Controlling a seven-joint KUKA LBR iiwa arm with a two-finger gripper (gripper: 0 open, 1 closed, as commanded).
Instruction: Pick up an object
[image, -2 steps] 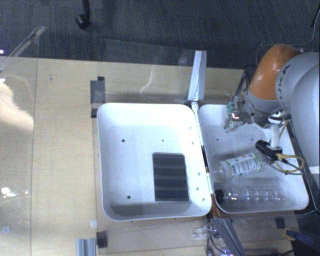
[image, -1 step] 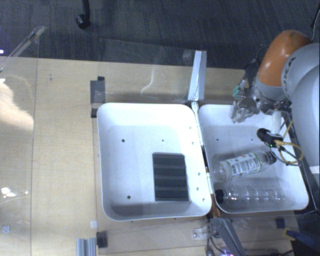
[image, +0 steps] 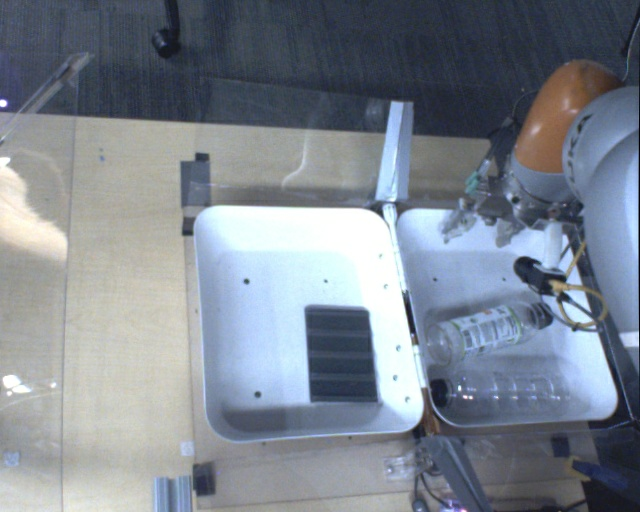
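**Arm hovering over the right bin, nothing between its fingers**

The gripper (image: 478, 222) is hanging over the far part of the right bin (image: 425, 262), its two fingers (image: 455, 226) spreading apart with nothing between them. The grey arm (image: 605, 150) with its orange band (image: 555, 105) is reaching in from the right. Nearer the front of that bin, a clear plastic bottle with a label (image: 487, 330) is lying on its side, well apart from the gripper. A second clear bottle (image: 505, 392) is lying just in front of it, along the near wall. In the left bin (image: 230, 300), a dark ribbed block (image: 341, 353) is lying flat. Both bins are sitting side by side on the wooden counter (image: 120, 330).
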